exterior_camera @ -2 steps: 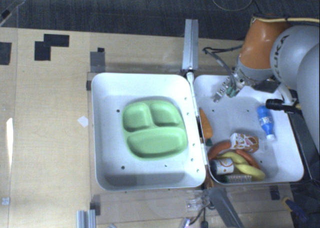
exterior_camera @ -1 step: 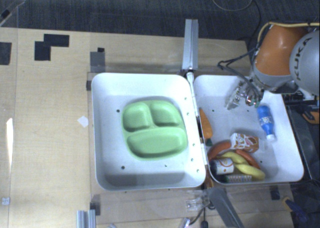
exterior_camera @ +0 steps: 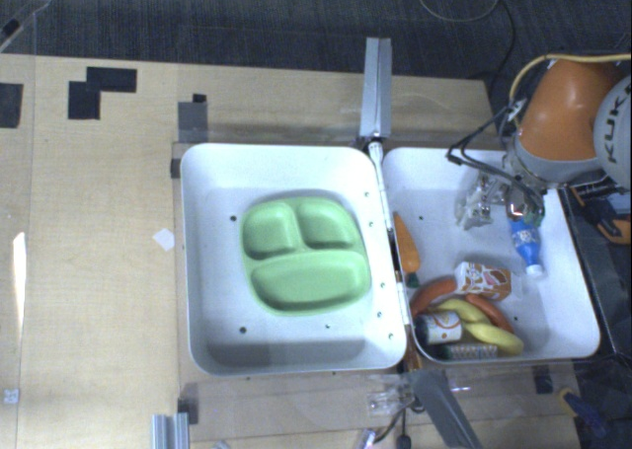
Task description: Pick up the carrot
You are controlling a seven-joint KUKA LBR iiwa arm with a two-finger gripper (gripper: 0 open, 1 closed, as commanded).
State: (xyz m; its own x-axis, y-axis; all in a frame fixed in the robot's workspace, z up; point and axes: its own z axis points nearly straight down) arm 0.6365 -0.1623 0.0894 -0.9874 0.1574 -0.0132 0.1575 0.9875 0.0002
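Observation:
The orange carrot (exterior_camera: 405, 245) lies lengthwise against the left wall of the right bin (exterior_camera: 583, 324), close to the divider between the bins. My gripper (exterior_camera: 494, 206) hangs over the upper middle of that bin, to the right of the carrot and a little farther back, well apart from it. Its fingers (exterior_camera: 473, 208) stand open with nothing between them. The grey arm with its orange band (exterior_camera: 558, 121) reaches in from the right.
A blue-capped bottle (exterior_camera: 527, 244) lies just below and right of the gripper. A yellow banana (exterior_camera: 484, 331), a reddish sausage (exterior_camera: 434, 291) and a small printed packet (exterior_camera: 484, 279) crowd the bin's front. The left bin (exterior_camera: 197, 269) holds a green divided plate (exterior_camera: 304, 252).

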